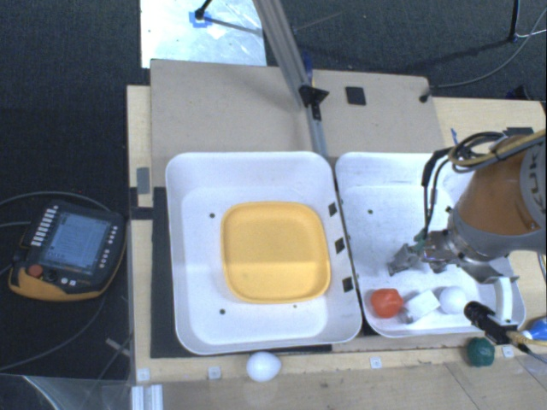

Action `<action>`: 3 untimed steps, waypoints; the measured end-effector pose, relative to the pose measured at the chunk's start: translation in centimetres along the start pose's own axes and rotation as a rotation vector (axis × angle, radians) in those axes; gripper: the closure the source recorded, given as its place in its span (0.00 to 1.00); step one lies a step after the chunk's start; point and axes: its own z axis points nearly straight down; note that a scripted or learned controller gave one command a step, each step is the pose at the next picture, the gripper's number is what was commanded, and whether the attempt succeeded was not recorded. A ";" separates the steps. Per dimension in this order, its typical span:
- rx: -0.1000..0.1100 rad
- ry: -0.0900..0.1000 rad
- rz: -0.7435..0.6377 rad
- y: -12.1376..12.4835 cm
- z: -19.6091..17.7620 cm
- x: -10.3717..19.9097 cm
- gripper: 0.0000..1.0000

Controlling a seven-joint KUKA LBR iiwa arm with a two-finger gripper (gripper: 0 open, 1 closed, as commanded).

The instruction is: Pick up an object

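While the gripper (408, 259) hangs low in the right bin (376, 195), whether it is released or clenched I cannot tell. Nothing looks picked up yet: the red object (385, 302), white block (420, 305) and white ball (451, 298) lie near it on the bin floor, so the grasp is left to do.

plate (276, 251) in left bin (192, 229) | ball (385, 302), block (420, 304) in right bin (376, 190)

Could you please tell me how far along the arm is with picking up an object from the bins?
Done: the arm has reached into the right bin, and the gripper sits low over its floor. In hand: nothing visible between the fingers. Left: closing on something and lifting it. The red object, white block and white ball lie on the bin floor nearby; the yellow plate rests in the left bin.
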 end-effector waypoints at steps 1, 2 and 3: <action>-0.004 -0.001 0.001 0.1 -1.2 -0.1 1.00; -0.007 -0.001 0.000 0.0 -5.8 0.8 1.00; -0.008 -0.001 0.000 0.1 -10.8 0.8 1.00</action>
